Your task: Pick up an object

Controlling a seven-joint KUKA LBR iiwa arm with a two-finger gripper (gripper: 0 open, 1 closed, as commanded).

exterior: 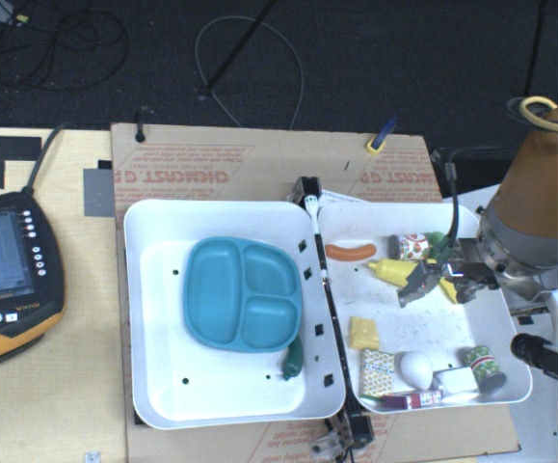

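My gripper (pixel 431 284) hangs over the right bin (pixel 510 390), jaws apart and holding nothing. The yellow bottle (pixel 392 272) lies just left of them, near the bin's top edge, long side pointing left-right.

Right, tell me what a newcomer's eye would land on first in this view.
First, the big turquoise plastic plate with three compartments, lying in the left white bin with a small dark green object at its lower right edge. Then the right white bin, cluttered with small items: an orange sausage-shaped toy, a yellow piece, a white egg-shaped object. The grey gripper hangs above that clutter.
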